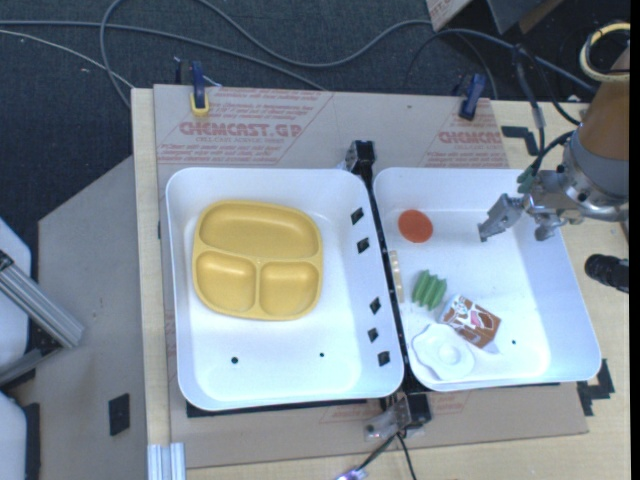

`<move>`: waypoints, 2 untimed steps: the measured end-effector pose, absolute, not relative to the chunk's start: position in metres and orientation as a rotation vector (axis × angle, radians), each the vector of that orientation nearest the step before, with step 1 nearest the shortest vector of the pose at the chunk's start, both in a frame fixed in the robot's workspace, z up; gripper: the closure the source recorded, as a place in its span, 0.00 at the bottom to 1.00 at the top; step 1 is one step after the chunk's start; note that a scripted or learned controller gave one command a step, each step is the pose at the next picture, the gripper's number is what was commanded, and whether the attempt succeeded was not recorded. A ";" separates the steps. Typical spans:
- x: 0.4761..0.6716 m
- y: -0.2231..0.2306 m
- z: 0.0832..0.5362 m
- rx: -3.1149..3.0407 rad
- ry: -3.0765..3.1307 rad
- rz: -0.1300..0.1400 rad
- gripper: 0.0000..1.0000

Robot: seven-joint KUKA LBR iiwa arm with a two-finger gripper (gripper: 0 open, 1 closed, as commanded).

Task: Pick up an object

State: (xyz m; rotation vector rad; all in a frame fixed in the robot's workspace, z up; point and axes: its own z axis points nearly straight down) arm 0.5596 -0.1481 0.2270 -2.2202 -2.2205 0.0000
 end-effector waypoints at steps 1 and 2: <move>0.564 -0.152 0.183 -2.218 -2.218 0.003 0.00; 0.554 -0.146 0.128 -2.217 -2.216 0.004 0.00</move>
